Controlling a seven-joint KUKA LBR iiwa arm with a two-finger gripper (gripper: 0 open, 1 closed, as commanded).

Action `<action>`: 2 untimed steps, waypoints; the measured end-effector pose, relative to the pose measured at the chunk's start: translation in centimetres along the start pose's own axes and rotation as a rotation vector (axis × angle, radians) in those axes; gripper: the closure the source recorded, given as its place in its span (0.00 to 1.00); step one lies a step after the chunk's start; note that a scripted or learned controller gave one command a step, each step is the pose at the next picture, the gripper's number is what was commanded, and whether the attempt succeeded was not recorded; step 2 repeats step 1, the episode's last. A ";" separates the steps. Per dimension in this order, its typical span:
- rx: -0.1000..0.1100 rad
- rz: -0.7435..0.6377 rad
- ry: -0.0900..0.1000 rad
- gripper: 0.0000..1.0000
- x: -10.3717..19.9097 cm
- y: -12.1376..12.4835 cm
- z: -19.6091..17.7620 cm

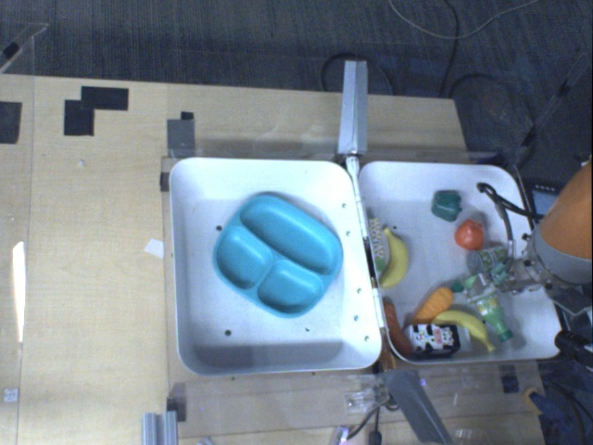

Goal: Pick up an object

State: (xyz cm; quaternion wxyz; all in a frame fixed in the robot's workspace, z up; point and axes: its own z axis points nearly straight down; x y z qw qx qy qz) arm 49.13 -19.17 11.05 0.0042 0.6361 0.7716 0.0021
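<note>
Right now I judge we are in the approach step: my gripper (496, 281) hangs low over the right bin (408, 179), in the clutter beside the carrot (435, 302) and just above the small banana (466, 325), though I cannot tell how it stands on anything. Nothing looks lifted yet, with the tomato (469, 235), green block (447, 204) and larger banana (396, 259) lying apart nearby, and the blue tray (278, 253) alone in the left bin (190, 341). Next, I'd want one clear target centred under the tool before any lift.
</note>
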 end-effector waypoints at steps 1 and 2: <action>0.007 0.351 0.002 1.00 5.9 0.9 -7.2; 0.007 0.351 0.002 1.00 5.9 0.9 -7.2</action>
